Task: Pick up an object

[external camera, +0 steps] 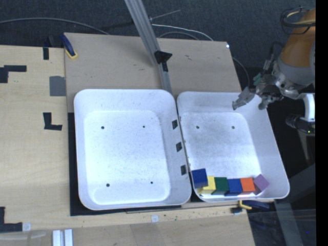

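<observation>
Hovering over the right bin's (266, 137) far right corner, the claw (251, 100) has fingers spread, holding nothing. Along that bin's near edge, small blocks (228, 184) form a row running left to right: blue, yellow, green, blue, orange, purple. Beside it sits the smooth white left bin (82, 137).

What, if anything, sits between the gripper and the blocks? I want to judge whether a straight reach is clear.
Nothing visible. The gripper hangs over the far right edge of the right bin, and the blocks lie in a row along its near wall, with bare bin floor in between.
</observation>
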Controlling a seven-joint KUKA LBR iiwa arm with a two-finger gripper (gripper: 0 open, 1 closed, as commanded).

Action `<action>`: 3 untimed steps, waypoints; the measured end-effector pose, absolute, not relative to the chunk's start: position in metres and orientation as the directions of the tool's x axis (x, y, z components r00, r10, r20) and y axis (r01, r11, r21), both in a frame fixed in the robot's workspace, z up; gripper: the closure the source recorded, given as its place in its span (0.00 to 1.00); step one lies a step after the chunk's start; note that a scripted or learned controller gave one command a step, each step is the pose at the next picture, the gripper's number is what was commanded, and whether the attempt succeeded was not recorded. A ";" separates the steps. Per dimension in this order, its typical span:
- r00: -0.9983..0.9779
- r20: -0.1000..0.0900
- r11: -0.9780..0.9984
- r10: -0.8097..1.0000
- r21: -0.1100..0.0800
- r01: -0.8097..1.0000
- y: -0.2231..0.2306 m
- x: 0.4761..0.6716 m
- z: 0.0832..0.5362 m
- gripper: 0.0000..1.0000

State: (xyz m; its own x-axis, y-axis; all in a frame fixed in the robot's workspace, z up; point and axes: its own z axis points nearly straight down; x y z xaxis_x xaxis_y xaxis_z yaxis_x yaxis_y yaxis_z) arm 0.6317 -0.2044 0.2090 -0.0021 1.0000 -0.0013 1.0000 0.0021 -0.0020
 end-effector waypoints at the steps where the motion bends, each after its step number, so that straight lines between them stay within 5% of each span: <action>1: -0.004 -0.001 0.004 1.000 0.008 1.000 -0.161 0.592 0.316 0.00; 2: -0.010 0.002 0.010 1.000 0.004 1.000 -0.042 0.596 0.369 0.00; 3: -0.009 0.003 0.009 1.000 0.004 1.000 0.017 0.520 0.421 0.00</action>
